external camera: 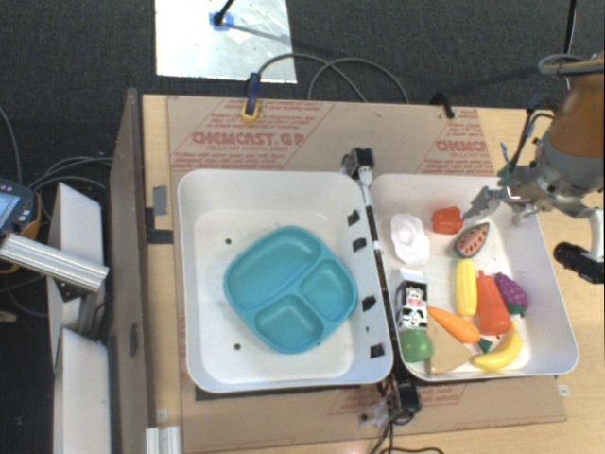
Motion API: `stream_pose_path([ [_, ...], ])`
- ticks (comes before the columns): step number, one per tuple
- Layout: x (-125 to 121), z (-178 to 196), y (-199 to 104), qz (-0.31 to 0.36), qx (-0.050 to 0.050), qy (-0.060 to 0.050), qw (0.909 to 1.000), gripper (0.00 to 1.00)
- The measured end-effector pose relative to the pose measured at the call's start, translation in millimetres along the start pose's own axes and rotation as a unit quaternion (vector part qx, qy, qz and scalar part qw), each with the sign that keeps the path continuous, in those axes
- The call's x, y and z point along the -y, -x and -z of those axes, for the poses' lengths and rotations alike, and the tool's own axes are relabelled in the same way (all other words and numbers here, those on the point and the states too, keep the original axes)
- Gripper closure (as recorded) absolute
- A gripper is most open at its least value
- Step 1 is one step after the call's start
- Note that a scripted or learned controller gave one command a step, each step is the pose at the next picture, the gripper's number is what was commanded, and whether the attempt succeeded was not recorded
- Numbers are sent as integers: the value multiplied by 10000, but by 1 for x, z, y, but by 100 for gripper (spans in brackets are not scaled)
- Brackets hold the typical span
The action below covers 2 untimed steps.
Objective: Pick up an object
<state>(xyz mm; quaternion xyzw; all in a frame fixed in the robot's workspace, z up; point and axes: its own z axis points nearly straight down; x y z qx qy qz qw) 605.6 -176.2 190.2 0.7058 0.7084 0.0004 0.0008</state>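
Observation:
The right bin (548, 253) holds several toy foods. Among them are a white piece (408, 237), a small red piece (446, 220), a watermelon slice (472, 240), a corn cob (465, 287), a red-orange pepper (492, 303), purple grapes (511, 291), a carrot (454, 324), a banana (499, 353), a cow-print carton (412, 303) and a green fruit (416, 345). My gripper (501, 206) hovers over the bin's far right part, just above the watermelon slice. It is open, its fingers spread, with nothing between them.
The left bin (203, 253) contains a teal divided plate (290, 288). A black-clipped divider (369, 244) runs between the bins. Cables lie on the cardboard behind the bins (331, 74). A metal rail (52, 263) sits at the far left.

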Motion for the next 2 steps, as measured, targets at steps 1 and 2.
stream_pose_path([
  [1,-51,-110,-45,33,-6,5,10000,0],
  [2,-50,-95,-41,20,3,19,10000,100],
])
